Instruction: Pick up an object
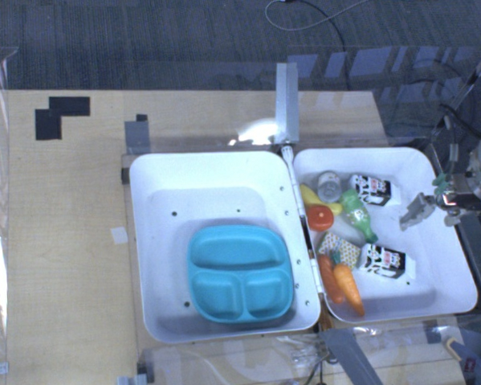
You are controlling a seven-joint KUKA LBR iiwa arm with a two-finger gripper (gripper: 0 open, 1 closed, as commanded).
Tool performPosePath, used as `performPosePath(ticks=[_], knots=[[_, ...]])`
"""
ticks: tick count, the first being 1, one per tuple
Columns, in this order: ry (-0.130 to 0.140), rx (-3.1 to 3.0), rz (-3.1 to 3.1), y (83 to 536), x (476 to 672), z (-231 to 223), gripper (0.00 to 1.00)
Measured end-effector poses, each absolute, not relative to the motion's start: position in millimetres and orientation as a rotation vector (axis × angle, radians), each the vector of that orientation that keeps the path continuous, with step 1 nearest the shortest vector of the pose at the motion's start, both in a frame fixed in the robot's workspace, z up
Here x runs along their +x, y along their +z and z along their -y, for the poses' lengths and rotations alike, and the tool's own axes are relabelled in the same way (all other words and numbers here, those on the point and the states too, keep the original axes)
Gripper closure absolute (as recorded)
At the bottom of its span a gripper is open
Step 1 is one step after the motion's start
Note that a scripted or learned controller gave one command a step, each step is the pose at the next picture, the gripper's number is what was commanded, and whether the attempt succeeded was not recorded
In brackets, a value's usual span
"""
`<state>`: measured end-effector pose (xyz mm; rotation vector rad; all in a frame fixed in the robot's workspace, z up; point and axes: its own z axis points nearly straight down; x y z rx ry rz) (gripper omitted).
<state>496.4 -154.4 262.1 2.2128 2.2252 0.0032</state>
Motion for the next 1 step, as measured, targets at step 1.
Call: performPosePath(ticks=[1], knots=[[0.003, 2.558, -1.823, 103.3, 551.6, 124.7, 0.0]])
